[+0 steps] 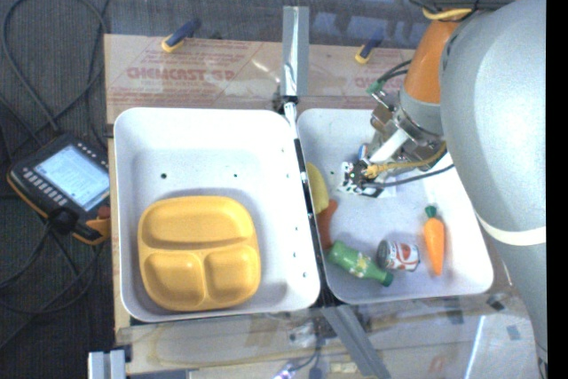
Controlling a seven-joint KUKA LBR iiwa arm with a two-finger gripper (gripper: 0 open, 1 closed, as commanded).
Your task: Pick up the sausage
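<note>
The sausage [326,222], a reddish-brown piece, lies against the left wall of the right bin [461,280], partly hidden by the rim between the bins, roughly midway along that wall. Just above it along the same wall sits a yellow item [317,184], too obscured to identify. Below the sausage, near the bin's front edge, a green bottle [359,264] lies on its side, with a small can [398,255] beside it and a carrot [433,242] toward the front right corner. The gripper [362,177] is located over the middle of the right bin, right of the sausage and apart from it. The arm [497,93] enters from the right edge, its orange band [428,67] above the wrist, with the wrist angled down and leftward toward the bin floor. Whether the gripper is spread or closed cannot be determined; nothing is visibly grasped. The left bin [177,124] carries a yellow divided tray [201,251] in its front portion. A handheld pendant [60,182] rests on the floor left of the bench.
</note>
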